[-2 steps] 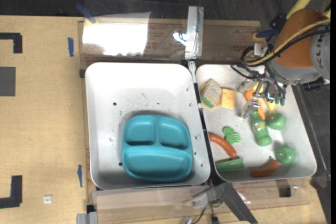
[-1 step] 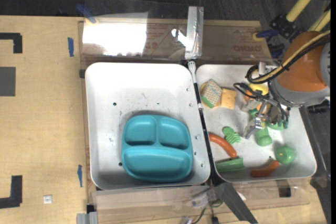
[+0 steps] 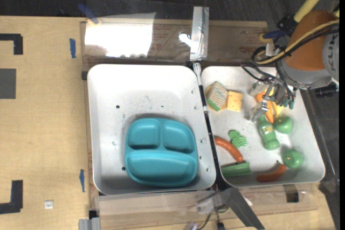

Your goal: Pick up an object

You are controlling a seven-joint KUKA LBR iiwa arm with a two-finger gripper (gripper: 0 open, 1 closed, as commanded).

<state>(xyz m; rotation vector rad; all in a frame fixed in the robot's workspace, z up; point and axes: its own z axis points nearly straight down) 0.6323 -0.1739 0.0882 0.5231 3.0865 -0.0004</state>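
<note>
My gripper (image 3: pixel 268 102) hangs low over the upper right part of the right bin (image 3: pixel 312 140), reaching in from the right under the orange-banded wrist. An orange toy piece (image 3: pixel 275 110) lies right at its tip; whether it is gripped is unclear. Just below it sit a green toy vegetable (image 3: pixel 268 136) and a round green one (image 3: pixel 284 125). To the left of the gripper lie a waffle-like piece (image 3: pixel 217 96) and a yellow block (image 3: pixel 235 100).
Lower in the right bin lie a green leafy piece (image 3: pixel 237 139), a red-orange sausage shape (image 3: pixel 229 150), a dark green cucumber (image 3: pixel 235 169), a green apple (image 3: pixel 292 158) and a red pepper (image 3: pixel 272 173). The left bin (image 3: pixel 108 89) holds a teal divided plate (image 3: pixel 160 152).
</note>
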